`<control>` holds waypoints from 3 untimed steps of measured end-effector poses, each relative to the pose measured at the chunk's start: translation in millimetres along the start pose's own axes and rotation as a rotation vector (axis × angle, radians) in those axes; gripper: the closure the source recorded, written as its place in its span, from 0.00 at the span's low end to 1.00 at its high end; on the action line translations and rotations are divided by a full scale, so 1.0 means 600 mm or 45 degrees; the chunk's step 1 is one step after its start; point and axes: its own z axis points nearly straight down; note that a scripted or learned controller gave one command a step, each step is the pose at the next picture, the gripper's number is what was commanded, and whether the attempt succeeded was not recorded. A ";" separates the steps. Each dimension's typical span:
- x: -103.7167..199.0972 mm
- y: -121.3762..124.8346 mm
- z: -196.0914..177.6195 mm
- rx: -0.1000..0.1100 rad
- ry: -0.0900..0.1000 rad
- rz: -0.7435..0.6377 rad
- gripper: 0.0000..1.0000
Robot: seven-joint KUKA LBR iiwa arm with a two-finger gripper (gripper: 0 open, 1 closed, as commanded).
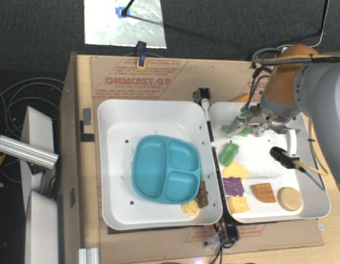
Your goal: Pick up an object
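My gripper hangs low over the back left part of the right bin. A green piece lies just in front of it, apart from it. Further forward lie a yellow piece, a purple piece and another yellow piece. A brown toast-like slab and a tan round piece sit at the front right of this bin. I see nothing held in the gripper.
The left bin holds a blue divided plate, with a yellow piece and a brown piece at its front right corner. The grey arm comes in over the right bin's back right side.
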 end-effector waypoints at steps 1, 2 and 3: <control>-0.014 0.044 -0.011 -0.010 -0.001 -0.005 0.00; -0.014 0.045 -0.031 -0.014 -0.003 -0.009 1.00; -0.014 0.045 -0.031 -0.013 -0.004 -0.009 0.00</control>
